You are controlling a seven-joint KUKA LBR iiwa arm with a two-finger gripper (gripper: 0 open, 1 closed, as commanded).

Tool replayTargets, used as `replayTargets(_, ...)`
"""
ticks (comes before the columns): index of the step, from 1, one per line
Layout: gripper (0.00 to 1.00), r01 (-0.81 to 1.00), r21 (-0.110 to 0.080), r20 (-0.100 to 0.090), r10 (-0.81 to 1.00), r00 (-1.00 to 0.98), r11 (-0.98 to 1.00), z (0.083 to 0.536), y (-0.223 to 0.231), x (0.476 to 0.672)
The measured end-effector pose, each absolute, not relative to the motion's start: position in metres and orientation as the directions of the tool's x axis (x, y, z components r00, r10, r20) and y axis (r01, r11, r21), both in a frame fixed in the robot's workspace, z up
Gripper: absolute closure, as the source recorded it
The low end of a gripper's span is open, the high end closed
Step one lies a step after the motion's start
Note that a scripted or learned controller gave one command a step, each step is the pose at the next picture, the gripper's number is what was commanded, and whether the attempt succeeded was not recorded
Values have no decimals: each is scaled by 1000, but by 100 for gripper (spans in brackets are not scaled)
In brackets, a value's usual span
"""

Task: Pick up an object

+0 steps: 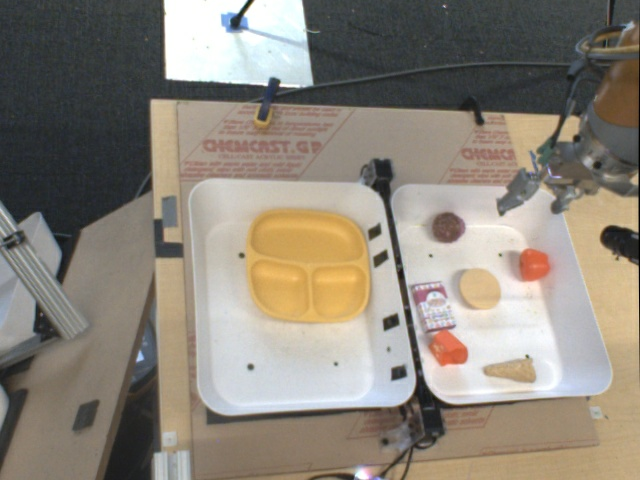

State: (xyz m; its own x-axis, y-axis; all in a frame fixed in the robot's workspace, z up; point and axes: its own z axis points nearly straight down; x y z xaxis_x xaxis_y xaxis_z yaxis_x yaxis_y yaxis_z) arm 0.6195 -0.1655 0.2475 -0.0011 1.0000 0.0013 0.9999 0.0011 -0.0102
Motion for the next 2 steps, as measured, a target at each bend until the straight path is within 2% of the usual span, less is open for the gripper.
replayTargets(1, 0, 1000, 2, -1, 1000, -4, 4, 255, -165, 622)
replayTargets(2, 0, 1000, -1, 0, 1000, -2, 2, 193, -166, 624)
